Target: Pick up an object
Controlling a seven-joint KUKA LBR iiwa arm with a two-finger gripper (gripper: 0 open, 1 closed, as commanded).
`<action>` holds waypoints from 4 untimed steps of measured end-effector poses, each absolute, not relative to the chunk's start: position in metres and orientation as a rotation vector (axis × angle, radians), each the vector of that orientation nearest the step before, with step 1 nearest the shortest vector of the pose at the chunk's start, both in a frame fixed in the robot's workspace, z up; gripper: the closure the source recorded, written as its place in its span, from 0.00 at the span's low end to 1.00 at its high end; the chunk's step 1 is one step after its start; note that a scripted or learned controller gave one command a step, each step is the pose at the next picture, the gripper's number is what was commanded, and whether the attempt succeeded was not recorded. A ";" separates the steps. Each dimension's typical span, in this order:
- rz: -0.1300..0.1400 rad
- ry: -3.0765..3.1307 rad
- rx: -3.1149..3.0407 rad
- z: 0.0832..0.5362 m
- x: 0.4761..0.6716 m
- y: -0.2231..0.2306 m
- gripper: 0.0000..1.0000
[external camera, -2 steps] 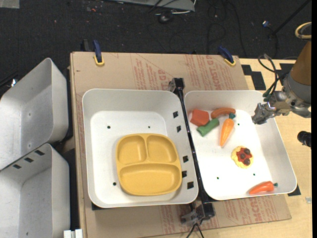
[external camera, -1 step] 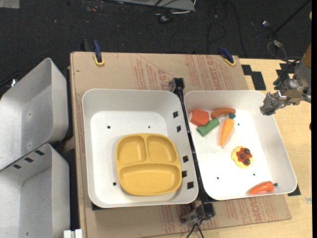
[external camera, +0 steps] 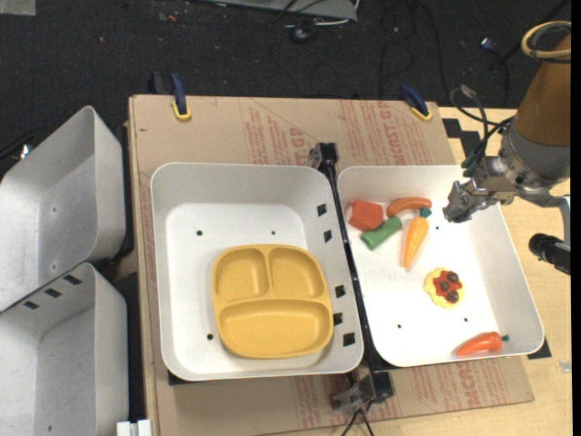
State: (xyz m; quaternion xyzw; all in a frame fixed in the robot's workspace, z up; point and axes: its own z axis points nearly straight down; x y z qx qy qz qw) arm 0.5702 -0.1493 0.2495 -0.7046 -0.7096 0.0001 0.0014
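gripper (external camera: 458, 203): finger state cannot be told, over right bin (external camera: 513, 271) | carrot (external camera: 414, 241): in that bin, just left of gripper | tray (external camera: 270, 301): left bin (external camera: 182, 243)

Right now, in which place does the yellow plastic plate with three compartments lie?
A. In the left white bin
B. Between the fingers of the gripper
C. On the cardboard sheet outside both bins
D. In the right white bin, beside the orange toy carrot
A: the yellow three-compartment plate rests flat on the floor of the left white bin, while the orange toy carrot lies in the right white bin.
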 end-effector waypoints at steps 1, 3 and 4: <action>0.001 -2.228 -2.213 0.242 0.567 -0.106 1.00; 0.000 -2.229 -2.210 0.222 0.554 0.009 1.00; 0.000 -2.228 -2.211 0.215 0.548 0.059 1.00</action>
